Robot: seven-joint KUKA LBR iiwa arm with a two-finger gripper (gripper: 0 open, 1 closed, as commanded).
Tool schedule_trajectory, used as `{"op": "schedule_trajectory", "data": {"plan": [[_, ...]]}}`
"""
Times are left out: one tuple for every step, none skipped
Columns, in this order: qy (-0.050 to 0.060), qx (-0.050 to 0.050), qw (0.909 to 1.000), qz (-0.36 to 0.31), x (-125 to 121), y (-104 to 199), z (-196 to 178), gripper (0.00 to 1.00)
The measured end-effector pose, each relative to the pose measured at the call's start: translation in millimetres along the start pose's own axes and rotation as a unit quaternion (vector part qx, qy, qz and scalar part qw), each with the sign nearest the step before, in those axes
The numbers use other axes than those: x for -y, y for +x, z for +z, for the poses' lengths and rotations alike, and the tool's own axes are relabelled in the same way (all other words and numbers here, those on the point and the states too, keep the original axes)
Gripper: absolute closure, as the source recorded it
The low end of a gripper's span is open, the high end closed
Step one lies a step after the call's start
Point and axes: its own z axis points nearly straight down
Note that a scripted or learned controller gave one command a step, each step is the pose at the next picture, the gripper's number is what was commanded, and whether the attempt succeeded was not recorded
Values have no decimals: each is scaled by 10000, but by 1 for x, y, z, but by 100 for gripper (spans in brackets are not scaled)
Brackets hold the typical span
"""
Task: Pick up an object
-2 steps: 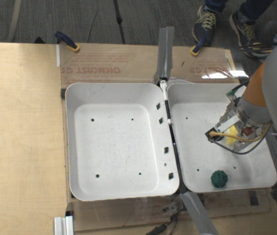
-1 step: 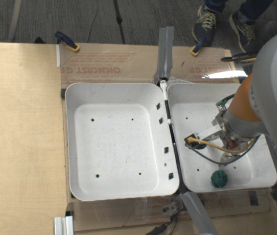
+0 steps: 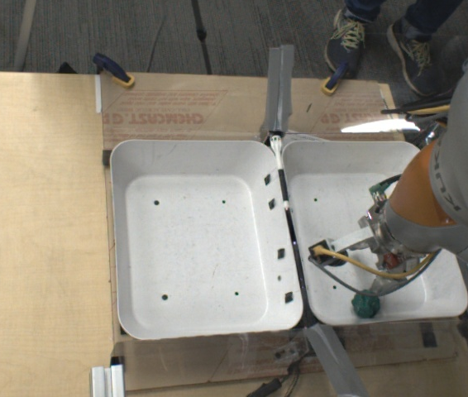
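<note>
A small dark green lump (image 3: 366, 305) lies near the front wall of the right bin (image 3: 327, 180). My gripper (image 3: 381, 262) is low inside that bin, under the arm's orange band (image 3: 416, 195), just behind and slightly right of the lump. Cables and the wrist housing hide its tip. A small green item (image 3: 377, 190) peeks out at the arm's left edge; what it is I cannot tell.
The left bin (image 3: 193, 230) sits beside the right one, with a clip-lined divider (image 3: 284, 213) between them. A yellow and black cable (image 3: 340, 258) loops from the wrist over the right bin's floor. A person's feet (image 3: 346, 33) stand behind the bench.
</note>
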Motion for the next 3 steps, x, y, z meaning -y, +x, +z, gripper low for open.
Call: {"op": "schedule_trajectory", "data": {"plan": [[63, 138, 9998, -130, -120, 7, -74, 0], [74, 149, 9998, 84, -64, -25, 8, 0], [66, 136, 9992, -379, -122, -2, -82, 0]]}}
